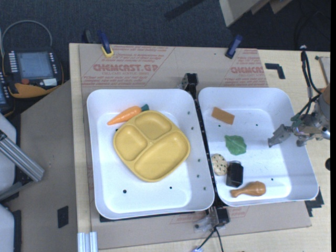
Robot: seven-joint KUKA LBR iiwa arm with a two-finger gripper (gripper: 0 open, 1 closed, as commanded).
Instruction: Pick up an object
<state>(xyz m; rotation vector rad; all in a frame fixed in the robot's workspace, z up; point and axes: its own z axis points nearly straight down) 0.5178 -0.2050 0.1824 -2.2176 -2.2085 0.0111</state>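
— Lowest in the right white bin (302,156) lies a tan drumstick-shaped toy (249,190), with a small black block (234,174) and a speckled round cookie (219,164) just beside it. Any of those yours?

— Not yet. My tool (277,137) hangs over that bin's right side with nothing in it; whether it's parted I cannot tell. The green leafy piece (235,144) lies nearest it, so I judge that the likeliest pick.

— And farther back?

— An orange-brown flat slab (223,115). In the left white bin (100,156), a yellow divided plate (151,145) touches an orange carrot (124,115); crowded together, they're poorer targets.
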